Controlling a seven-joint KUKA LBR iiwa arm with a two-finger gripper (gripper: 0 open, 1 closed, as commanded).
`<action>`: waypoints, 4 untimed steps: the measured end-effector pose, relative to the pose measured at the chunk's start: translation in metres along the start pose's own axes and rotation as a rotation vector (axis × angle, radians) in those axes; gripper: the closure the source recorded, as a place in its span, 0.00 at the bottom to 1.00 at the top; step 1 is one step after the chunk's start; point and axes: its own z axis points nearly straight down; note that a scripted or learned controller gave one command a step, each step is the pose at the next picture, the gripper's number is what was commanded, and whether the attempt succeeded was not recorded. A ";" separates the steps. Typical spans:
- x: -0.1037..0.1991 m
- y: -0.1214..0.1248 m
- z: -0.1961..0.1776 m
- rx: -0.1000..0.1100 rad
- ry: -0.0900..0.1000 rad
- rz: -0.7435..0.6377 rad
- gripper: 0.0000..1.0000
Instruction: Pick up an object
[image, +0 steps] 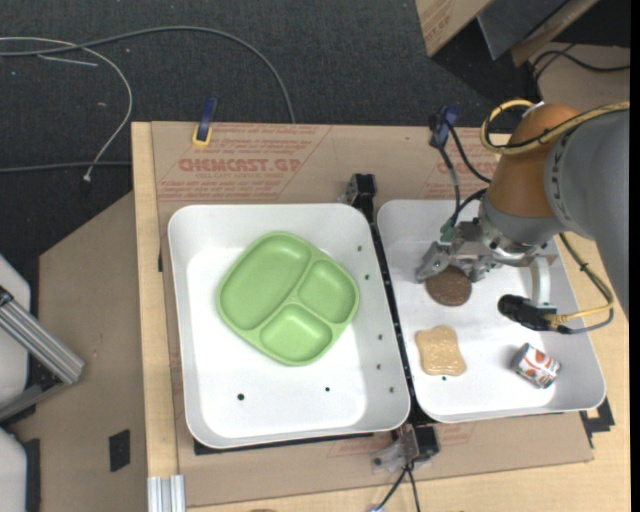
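Observation:
My gripper (453, 264) hangs low over the back of the right bin (575, 395). It is open, and its fingers (431, 264) stand to either side of the far edge of a brown round disc (449, 290). The disc lies flat on the bin floor, and nothing is lifted. In front of the disc lies a tan toast-shaped piece (440, 351). A small red and white can (537, 365) lies on its side at the bin's front right. The arm's orange band (525, 160) and grey body cover the bin's back right corner.
The left bin (200, 400) holds a green divided plate (288, 296) near its middle. A black plug with a yellow cable (527, 311) hangs off the arm above the right bin, between the disc and the can. Cardboard surrounds both bins.

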 end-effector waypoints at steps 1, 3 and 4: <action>0.000 0.002 -0.015 -0.008 -0.001 0.000 1.00; 0.006 0.005 -0.132 -0.015 -0.003 -0.002 1.00; 0.063 -0.002 -0.133 -0.005 0.001 -0.006 1.00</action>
